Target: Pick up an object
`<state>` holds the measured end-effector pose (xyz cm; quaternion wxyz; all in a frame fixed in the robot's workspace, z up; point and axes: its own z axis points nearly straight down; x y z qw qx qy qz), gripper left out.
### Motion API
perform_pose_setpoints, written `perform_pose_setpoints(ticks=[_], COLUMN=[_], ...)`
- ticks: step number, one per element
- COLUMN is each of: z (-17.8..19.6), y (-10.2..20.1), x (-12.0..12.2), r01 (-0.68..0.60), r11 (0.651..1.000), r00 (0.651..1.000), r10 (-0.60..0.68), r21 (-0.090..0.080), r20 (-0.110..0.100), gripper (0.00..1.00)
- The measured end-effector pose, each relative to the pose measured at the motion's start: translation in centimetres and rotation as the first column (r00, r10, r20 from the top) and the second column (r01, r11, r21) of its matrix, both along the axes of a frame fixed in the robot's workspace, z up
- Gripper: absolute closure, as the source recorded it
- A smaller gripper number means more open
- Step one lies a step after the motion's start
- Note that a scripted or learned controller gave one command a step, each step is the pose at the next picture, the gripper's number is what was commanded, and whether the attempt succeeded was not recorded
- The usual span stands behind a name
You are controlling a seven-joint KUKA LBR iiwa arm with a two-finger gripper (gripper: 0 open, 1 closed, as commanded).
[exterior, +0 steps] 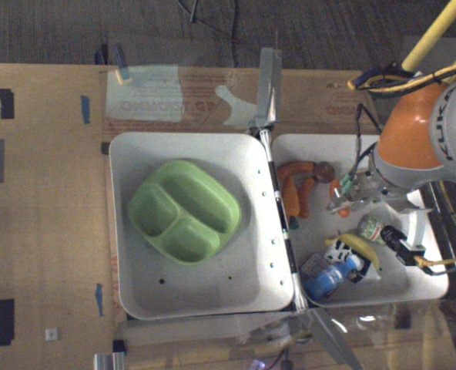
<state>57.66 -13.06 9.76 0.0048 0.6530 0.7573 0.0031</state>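
I've got the gripper (350,196) low over the right bin (424,291) near its back edge, can't tell its state, carrots (293,187) just beside it toward the bins' shared wall, so approach step; next needs a clean descent onto one

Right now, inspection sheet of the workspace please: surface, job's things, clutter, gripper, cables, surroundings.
Surface: left bin and right bin side by side on a cardboard-covered bench.
Job's things: orange toy, banana, blue bottle in right bin.
Clutter: green divided plate in left bin.
Gripper: gripper low over right bin, fingers unclear.
Cables: black cable on floor; yellow cables at arm.
Surroundings: blue tape on bench.
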Motion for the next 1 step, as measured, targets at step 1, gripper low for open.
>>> perform_pose_setpoints(ticks=[1], z=[8.91], y=[4.43], x=[7.77], r01=[0.0], r11=[1.0], r00=[1.0], r10=[0.0], r21=[0.0], r20=[-0.007], gripper=[1.0])
